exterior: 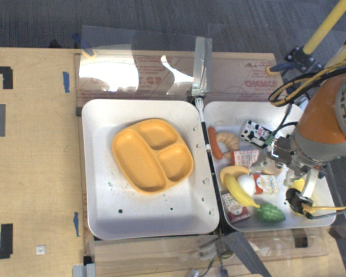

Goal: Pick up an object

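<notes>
Arm: you see the arm (326,117) reaching in from the right, its wrist above the right bin (265,106).
Gripper: the gripper (285,165) sits low over that bin's right half, near the toy food; you cannot tell whether it is released or clenched.
Objects to pick: all lie in the right bin. The banana (239,188) is at the middle, the green vegetable (270,213) is near the front edge, and the sausage (215,142) lies beside the croissant (228,140). The cow-patterned carton (255,133) is toward the back.
Left bin: the left bin (98,154) holds 1 yellow plate (153,154) with 3 compartments.
</notes>
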Tool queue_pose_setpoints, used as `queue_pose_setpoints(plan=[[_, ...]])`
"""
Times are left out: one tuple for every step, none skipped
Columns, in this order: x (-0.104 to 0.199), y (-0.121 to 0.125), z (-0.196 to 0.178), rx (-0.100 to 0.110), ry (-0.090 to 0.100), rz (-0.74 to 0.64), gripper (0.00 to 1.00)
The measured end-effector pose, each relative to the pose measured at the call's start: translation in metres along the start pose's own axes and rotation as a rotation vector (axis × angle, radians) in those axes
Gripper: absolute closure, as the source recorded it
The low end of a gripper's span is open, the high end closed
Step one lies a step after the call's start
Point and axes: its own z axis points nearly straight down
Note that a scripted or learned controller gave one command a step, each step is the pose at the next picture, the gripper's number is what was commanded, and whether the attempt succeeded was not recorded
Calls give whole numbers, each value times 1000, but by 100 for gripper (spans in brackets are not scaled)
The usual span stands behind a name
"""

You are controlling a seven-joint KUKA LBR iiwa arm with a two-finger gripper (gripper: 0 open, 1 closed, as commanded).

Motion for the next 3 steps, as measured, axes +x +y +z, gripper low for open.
queue_pose_setpoints(plan=[[11,-48,-166,-12,1,-231,0],[31,-5,-199,-12,0,-543,0],[31,-5,-206,-11,-2,-536,100]])
